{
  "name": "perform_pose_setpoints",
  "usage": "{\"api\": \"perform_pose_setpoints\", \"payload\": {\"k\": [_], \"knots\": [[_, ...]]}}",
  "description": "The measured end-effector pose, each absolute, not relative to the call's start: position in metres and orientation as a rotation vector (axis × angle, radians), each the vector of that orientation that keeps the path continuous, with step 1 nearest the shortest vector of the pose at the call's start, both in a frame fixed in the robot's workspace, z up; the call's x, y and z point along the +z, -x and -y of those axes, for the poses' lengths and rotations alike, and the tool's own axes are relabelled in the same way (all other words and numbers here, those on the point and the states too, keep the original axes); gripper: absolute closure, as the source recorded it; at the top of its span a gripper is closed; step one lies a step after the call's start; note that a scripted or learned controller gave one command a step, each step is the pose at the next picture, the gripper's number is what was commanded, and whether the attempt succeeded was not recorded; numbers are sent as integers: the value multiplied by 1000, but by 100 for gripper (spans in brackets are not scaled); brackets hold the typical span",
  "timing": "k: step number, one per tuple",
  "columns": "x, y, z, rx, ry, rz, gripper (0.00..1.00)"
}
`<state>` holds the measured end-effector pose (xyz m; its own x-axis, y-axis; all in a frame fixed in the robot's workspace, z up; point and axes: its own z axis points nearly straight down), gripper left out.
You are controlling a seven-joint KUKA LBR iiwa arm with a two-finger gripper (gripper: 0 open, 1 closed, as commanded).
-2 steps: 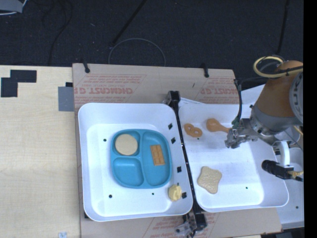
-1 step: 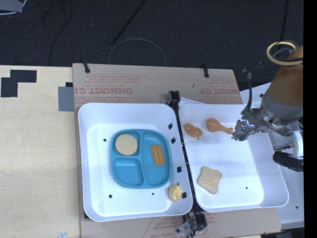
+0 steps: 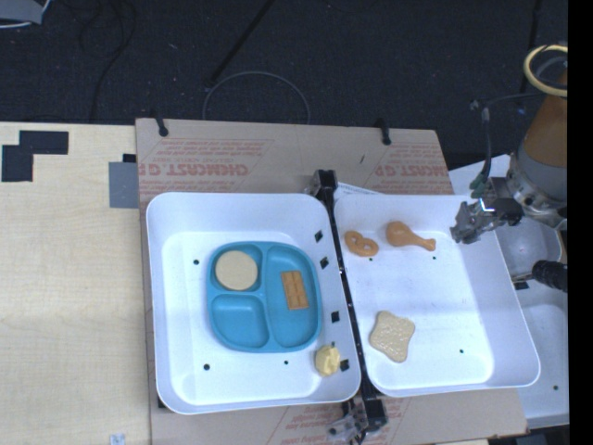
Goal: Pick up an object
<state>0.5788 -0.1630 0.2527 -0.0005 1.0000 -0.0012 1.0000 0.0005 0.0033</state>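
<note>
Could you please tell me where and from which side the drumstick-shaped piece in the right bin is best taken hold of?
I would grip the drumstick across its thin handle, the end pointing toward the view's right, coming straight down from above. It lies flat on the right bin floor, apart from the pretzel, and the handle is narrower than the rounded head. The gripper hovers nearby at the bin's right edge.

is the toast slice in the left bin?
No. The toast slice lies on the floor of the right bin, beside the divider, apart from the blue tray.
</note>
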Motion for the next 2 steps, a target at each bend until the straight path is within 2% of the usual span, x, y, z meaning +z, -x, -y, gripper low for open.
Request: {"api": "perform_pose_setpoints", "payload": {"k": [1,2], "knots": [[240,-572,115,-2,-2221,-2229,100],[244,-550,61,-3,-2221,-2229,100]]}}
